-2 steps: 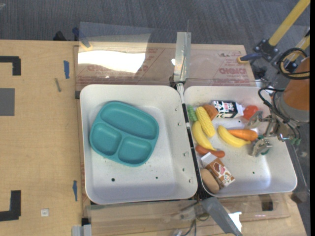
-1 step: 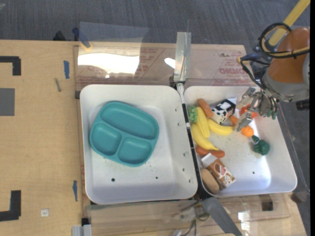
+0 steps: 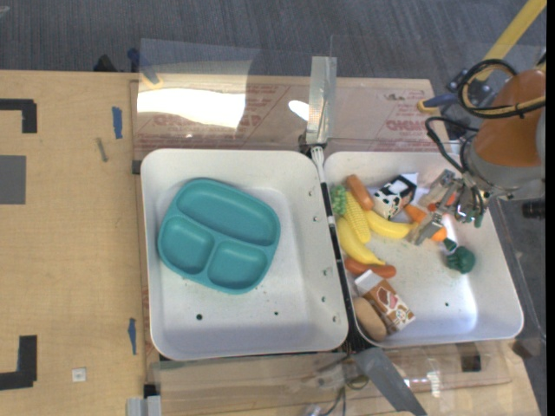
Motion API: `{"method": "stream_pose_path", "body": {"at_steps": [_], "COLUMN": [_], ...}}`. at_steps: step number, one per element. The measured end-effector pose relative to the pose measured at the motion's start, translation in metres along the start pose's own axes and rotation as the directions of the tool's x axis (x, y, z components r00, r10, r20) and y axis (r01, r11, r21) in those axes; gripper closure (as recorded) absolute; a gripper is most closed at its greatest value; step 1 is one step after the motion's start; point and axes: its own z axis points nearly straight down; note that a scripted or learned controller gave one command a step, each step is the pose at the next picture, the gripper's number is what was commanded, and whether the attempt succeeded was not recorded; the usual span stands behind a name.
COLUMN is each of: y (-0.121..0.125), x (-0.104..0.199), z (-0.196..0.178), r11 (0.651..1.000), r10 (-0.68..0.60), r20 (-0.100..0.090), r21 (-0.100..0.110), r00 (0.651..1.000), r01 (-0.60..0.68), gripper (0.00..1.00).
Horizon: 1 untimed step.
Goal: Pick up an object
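Note:
My gripper (image 3: pixel 447 206) hangs low over the upper right part of the right bin (image 3: pixel 494 310), beneath the orange wrist band. It is right above a small orange toy (image 3: pixel 422 216), which it partly hides. Whether it touches the toy is unclear. A green broccoli-like piece (image 3: pixel 460 259) lies just below and to the right of it. Left of it are a black-and-white cow toy (image 3: pixel 395 197), a yellow banana (image 3: pixel 387 226), an ear of corn (image 3: pixel 354 237) and an orange carrot-shaped piece (image 3: pixel 359 192).
The left bin (image 3: pixel 165 319) holds a teal divided plate (image 3: pixel 218 235). A red sausage (image 3: pixel 374 269), a brown packet (image 3: pixel 391 307) and a tan bun (image 3: pixel 369 321) lie at the right bin's lower left. A clear upright divider (image 3: pixel 321 102) stands behind the bins.

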Motion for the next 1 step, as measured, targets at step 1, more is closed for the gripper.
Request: {"method": "stream_pose_path", "body": {"at_steps": [1], "y": [0.0011], "x": [0.0245], "z": [-0.0007], "r11": [0.987], "r10": [0.159], "r20": [0.002], "r21": [0.002], "r00": [0.987], "r01": [-0.159], "gripper": [0.0]}}
